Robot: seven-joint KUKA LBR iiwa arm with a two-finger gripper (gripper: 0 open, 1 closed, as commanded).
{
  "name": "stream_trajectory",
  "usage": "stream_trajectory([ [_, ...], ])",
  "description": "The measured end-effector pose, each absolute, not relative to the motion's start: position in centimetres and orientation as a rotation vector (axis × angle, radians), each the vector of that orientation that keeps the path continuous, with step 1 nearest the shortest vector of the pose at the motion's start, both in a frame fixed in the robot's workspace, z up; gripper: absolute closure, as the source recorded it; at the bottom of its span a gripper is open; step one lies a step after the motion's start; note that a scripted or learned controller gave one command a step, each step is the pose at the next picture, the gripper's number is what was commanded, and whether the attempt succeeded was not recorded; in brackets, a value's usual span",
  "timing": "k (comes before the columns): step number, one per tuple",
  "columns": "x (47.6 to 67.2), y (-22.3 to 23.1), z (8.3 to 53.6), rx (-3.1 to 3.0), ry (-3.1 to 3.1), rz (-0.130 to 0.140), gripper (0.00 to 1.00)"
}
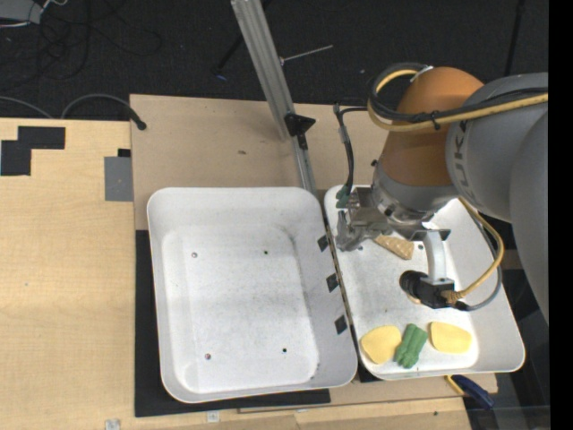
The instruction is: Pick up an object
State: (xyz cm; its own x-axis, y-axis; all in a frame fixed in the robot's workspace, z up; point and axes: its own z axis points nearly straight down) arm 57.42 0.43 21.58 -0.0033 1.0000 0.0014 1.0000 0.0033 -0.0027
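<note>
My gripper [352, 229] is low in the right bin [501, 352], close to its left wall, under the grey and orange wrist. A tan piece [395, 245] lies just to the right of it, partly covered by the wrist. At the front of the same bin a green object [412, 345] lies between two yellow ones [380, 343] [450, 337].
The left bin [170, 240] stands beside the right one, sharing a divider with black clips [333, 282]. A slanted metal rail [269, 70] rises behind the bins. A black fitting with a yellow cable [425, 288] hangs from the arm over the right bin.
</note>
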Motion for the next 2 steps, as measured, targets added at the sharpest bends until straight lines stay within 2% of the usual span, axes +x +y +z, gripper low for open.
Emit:
stream_trajectory([
  [1,58.7,4.6,22.0,-2.216,-2.223,0.000,1.00],
  [2,61.2,8.2,22.9,-2.217,-2.224,0.000,1.00],
])
